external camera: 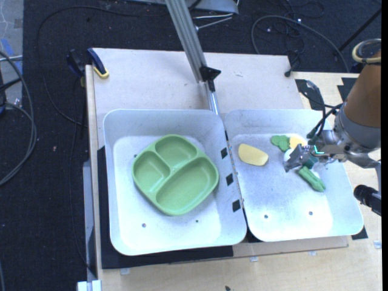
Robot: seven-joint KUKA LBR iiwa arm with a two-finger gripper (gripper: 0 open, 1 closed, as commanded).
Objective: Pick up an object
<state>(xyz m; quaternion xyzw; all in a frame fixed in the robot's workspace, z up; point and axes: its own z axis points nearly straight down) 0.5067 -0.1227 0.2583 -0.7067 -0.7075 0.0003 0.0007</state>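
Sitting in the left shallow white bin (pixel 121 223) is a light green plastic plate with three compartments (pixel 176 174), lying flat and roughly centred on the bin floor. A grey metal pole (pixel 189 32) slants down from the far side and ends near the seam where the two bins meet.

Across that seam, in the right shallow white bin (pixel 291 217), a yellow rounded lump (pixel 253 155) lies just right of the bin's left wall, toward the far half. Further right, a small green leafy piece (pixel 280 142) touches a pale yellow round piece (pixel 296 141) at the far side of the bin. Nearer, a green elongated piece (pixel 311 178) lies tilted on the bin floor.

The two-finger gripper (pixel 299 160) hangs low between these pieces, just above the green elongated piece and near the pale yellow one. Whether its grip is spread or closed cannot be told, and nothing is visibly held. The grey arm with its orange band (pixel 366 102) enters from the right.
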